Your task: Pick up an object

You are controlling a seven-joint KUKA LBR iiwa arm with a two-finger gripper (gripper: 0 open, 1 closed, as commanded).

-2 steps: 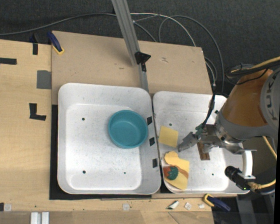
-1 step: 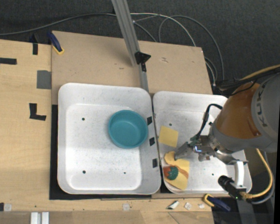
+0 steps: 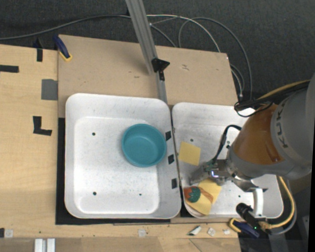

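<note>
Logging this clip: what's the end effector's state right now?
End effector: low in the right bin, beside the yellow pieces; open or closed cannot be told.

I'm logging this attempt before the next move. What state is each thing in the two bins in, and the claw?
Blue bowl: upright, open side up, in the left bin.
Yellow square: lying flat in the right bin, apart from the claw.
Yellow piece: lying at the right bin's front, beside the red and green object.
Claw: low over the right bin, above the yellow piece.
</note>
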